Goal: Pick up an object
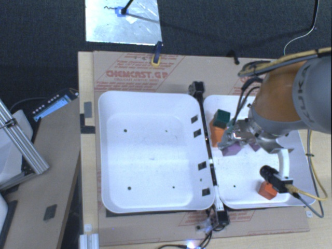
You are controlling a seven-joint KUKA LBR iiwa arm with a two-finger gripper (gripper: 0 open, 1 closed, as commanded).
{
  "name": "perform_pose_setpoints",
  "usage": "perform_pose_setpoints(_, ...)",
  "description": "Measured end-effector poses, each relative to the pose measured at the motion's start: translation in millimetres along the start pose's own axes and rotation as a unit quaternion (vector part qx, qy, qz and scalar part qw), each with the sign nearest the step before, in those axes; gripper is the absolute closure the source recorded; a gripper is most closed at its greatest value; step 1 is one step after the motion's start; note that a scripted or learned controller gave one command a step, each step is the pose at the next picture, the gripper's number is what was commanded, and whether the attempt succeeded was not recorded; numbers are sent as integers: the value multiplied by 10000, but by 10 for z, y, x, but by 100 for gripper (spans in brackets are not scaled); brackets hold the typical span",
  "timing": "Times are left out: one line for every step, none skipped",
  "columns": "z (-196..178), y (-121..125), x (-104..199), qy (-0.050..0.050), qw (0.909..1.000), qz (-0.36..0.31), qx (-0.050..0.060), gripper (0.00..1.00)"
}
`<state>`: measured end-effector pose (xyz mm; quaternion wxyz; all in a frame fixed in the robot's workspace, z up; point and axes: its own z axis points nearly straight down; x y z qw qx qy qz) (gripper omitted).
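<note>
Where board point(137, 74) reads "CHEMCAST GP", tool point(232, 139) over right bin point(244, 198); grip state unclear.

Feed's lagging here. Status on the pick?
Gripper low in right bin, over purple block. Green block, orange block crowd alongside. No grasp confirmed.

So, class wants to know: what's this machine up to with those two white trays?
A grey and orange robot arm reaches in from the right over the right bin. Its end effector sits low among a green block, an orange block and a purple piece. Whether it has hold of anything cannot be told. Another orange block lies near the bin's front edge. The left bin sits alongside.
</note>
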<state>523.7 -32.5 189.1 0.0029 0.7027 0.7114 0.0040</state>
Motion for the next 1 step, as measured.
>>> perform_pose_setpoints(-448, 98, 523, 4, 10000, 7, 19, 100)
